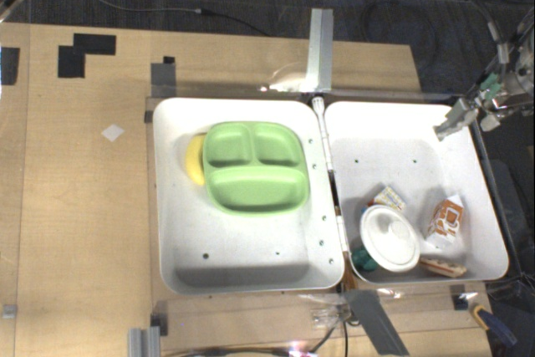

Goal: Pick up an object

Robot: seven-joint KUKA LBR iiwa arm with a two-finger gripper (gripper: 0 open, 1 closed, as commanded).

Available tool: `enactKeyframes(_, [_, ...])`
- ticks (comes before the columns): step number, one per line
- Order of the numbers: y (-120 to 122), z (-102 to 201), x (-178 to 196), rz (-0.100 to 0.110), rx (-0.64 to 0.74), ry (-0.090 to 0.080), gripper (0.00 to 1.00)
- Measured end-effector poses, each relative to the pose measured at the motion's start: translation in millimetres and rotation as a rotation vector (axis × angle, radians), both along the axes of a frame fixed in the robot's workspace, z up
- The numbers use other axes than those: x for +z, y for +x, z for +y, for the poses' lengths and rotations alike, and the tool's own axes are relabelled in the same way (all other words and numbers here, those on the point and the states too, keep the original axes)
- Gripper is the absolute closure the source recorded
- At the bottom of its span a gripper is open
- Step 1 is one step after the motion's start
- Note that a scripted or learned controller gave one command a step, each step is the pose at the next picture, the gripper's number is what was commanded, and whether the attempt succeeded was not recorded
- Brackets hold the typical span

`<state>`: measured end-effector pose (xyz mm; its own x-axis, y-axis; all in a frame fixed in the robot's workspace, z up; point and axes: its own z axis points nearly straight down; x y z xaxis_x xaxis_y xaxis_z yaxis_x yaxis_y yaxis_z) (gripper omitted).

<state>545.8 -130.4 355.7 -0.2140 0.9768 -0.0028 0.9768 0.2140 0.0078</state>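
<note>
Camera view: gripper (456, 119) over right bin's (401, 130) bare upper-right corner.

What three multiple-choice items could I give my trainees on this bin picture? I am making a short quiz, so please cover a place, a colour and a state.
1. Where does the divided plate lie?
A. in the left bin
B. in the right bin
C. on the bare bench

2. What colour is the thing that peeks out from under the plate's left edge?
A. red
B. yellow
C. blue

3. Where does the gripper stand?
A. over the plate
B. down on the white bowl
C. at the right bin's far right corner, apart from the bowl and the packets

Answers: 1 A, the green plate fills the middle of the left bin. 2 B, a yellow edge shows there. 3 C, it sits near the far rim with bare bin floor around it.
</note>
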Motion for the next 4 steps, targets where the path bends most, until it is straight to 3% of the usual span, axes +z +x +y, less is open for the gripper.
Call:
enactKeyframes(1, [-58.1, -2.9, -141.5, 0.005, -0.003, 0.001, 0.00])
enactKeyframes(2, [-57.8, -75.5, -200.3, 0.004, 0.157, -0.001, 0.00])
enactKeyframes(3, [-49.8, -80.3, -242.1, -0.022, 0.505, -0.027, 0.00])
enactKeyframes(4, [-43.0, -78.5, -248.4, -0.041, 0.257, -0.023, 0.00])
